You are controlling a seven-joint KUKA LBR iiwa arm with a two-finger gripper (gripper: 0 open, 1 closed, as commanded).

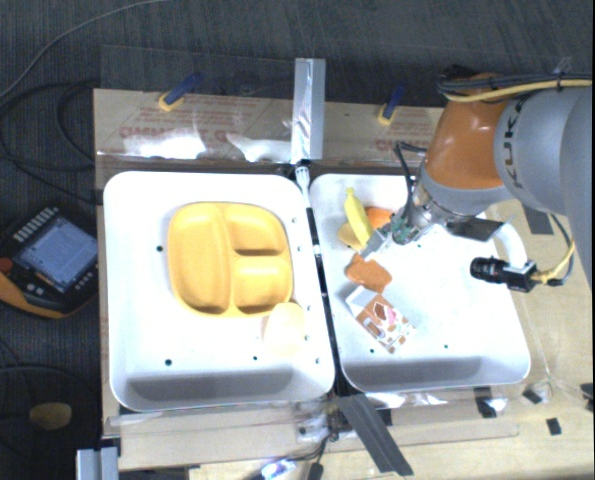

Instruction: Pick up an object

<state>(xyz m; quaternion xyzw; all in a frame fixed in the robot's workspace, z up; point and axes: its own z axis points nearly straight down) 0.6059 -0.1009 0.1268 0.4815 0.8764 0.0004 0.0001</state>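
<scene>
My gripper [385, 240] reaches down into the right bin [477, 338], its tip just above an orange-brown block [368, 271]. Right behind the tip lie a yellow banana-shaped piece [355, 215] and a small orange ball [379, 216]. A white packet with a red and brown print [380, 319] lies in front of the block. The arm's orange band [464, 158] hangs over the bin's back right part.
The left bin [137, 268] holds a yellow divided tray [229, 256] and a pale cream round piece [283, 322] at its front right. A black cable part [501, 271] juts out from the arm over the right bin. A handheld controller [39, 263] lies off the bench to the left.
</scene>
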